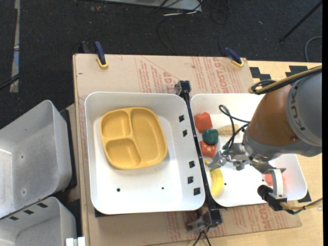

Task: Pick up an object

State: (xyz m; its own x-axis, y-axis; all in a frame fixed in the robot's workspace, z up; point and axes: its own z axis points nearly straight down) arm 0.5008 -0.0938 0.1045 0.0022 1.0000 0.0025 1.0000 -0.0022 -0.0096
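The jaws (221,160) hang low in the right bin (294,188), just above the banana (217,181) near the bin's left wall; their opening cannot be told. Centre over the banana before closing

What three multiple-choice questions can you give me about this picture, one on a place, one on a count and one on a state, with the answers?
1. Where does the yellow plate lie?
A. In the left bin
B. In the right bin
C. On the floor

2. How many compartments does the plate have?
A. Two
B. Three
C. Five

3. How does the banana lie?
A. Loose on the floor of the right bin
B. On the yellow plate
C. Hanging over the bin's rim

Answers:
1 A: the plate rests on the floor of the left bin.
2 B: ridges divide it into three sections.
3 A: it lies in the right bin near the divider, just below the gripper.
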